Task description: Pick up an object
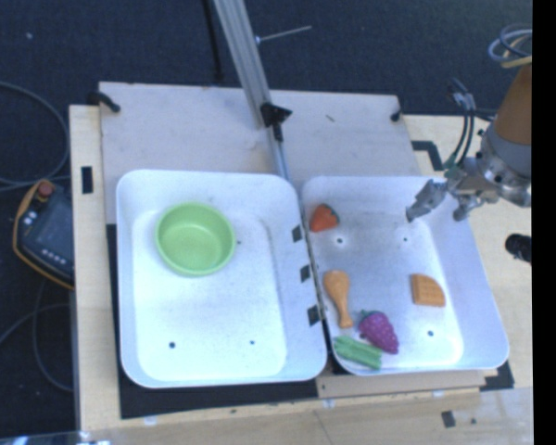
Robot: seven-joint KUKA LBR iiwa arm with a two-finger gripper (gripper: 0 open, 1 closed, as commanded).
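Note:
My gripper (pixel 442 204) hangs over the far right corner of the right bin (pixel 473 286), its fingers spread open with nothing between them. Below it in that bin lie an orange wedge (pixel 427 290), a tan drumstick (pixel 337 295), a purple grape bunch (pixel 378 330), a green vegetable piece (pixel 357 351) at the near edge, and a red-orange strawberry (pixel 323 217) at the far left corner. The orange wedge is the nearest to the gripper, a little toward the front.
The left bin (pixel 139 341) holds a green bowl (pixel 195 238) in its far left part. A slanted metal pole (pixel 247 54) rises behind the bins. A pendant (pixel 44 230) lies off the bench's left side.

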